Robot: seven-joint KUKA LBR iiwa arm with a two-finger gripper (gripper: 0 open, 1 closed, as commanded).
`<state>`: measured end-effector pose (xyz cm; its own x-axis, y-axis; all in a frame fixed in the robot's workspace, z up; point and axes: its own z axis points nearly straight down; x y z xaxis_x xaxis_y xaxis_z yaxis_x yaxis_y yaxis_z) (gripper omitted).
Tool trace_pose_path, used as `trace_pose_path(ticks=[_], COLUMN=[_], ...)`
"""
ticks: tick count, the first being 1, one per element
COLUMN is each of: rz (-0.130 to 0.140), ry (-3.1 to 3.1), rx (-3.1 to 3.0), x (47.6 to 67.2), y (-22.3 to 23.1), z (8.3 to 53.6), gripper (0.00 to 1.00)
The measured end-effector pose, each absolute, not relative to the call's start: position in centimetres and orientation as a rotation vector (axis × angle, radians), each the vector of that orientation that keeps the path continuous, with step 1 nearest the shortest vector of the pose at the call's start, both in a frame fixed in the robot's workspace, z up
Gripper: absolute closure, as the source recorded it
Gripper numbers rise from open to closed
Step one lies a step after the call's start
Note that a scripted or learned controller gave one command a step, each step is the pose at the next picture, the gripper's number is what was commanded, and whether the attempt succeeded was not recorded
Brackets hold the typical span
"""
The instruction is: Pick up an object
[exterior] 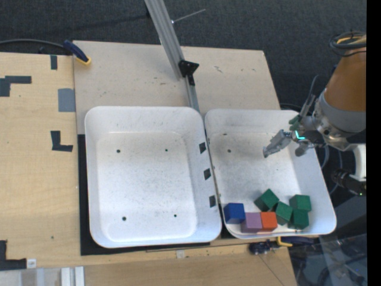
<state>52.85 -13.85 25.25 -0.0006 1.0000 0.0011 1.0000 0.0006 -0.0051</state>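
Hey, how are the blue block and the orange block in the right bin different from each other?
The blue block sits nearest the bin's left wall at the end of the cluster; the orange block lies further right, next to green blocks. The blue one looks slightly larger. A purple block lies between them. Both are small cubes resting at the near end of the right bin.

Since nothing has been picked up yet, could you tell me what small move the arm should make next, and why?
Probably move the gripper toward the near end of the right bin: the blocks cluster there, and it hovers over bare floor farther up.
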Motion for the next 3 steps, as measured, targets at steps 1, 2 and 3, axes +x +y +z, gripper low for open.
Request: trace_pose_path(ticks=[1,2,3], rz=[0.001,0.007,0.007], ry=[-2.223,-2.218,-2.218], rx=[-2.218,-2.216,-2.215], x=[52.9,52.5,52.2], y=[-13.9,-13.3,-12.1], z=[25.4,19.2,13.5], gripper=[0.00,0.00,0.00])
